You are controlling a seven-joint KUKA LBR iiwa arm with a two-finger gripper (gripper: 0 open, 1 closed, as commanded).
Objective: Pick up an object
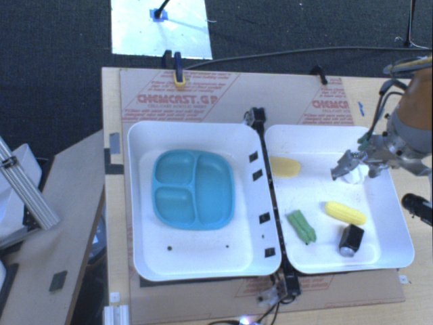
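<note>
Now: gripper (pixel 350 170) grip unclear | right bin (pixel 392 249) (four objects) | one blue tray (pixel 194 189)

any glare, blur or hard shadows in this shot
Camera view: lighting is even and soft, with faint shadows under the green item and the yellow corn; the pale sheet on the dark floor looks washed out; the gripper and arm are slightly soft, while the blue plate is sharp.

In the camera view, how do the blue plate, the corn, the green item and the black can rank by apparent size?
1. Blue plate, by far largest.
2. Corn and green item: about alike, unranked.
3. Black can, slightly smaller.
</note>
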